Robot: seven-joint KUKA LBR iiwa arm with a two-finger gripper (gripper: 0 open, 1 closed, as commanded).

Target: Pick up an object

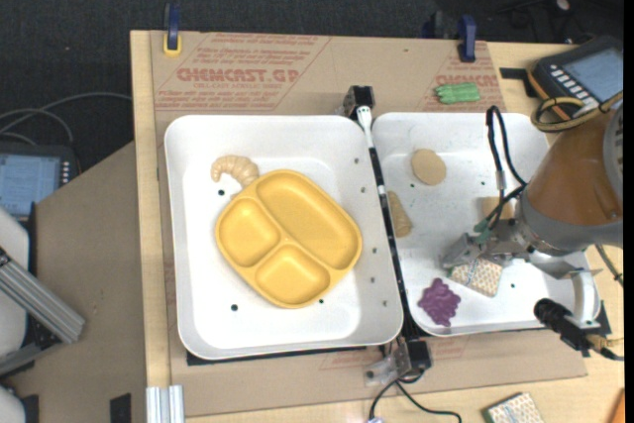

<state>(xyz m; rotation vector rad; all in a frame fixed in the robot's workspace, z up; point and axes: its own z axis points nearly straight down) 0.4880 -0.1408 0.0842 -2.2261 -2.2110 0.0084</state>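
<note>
The right bin [451, 129] holds a round tan disc [429, 166], a purple grape cluster [438, 301], a speckled beige square [486, 279] and a small tan block [492, 208]. A brown stick-shaped piece [399, 213] lies along the bin's left wall. My gripper [477, 256] is low in this bin, directly over the far edge of the speckled square and to the right of and above the grapes. The arm's body hides the bin's right part. I cannot see anything held.
The left bin [188, 213] carries a yellow divided plate [287, 236] and a pale curled pastry-like piece [234, 169] at its back left. On the bench behind the right bin lies a small green item [458, 94]. A handheld screen unit [580, 79] sits at the far right.
</note>
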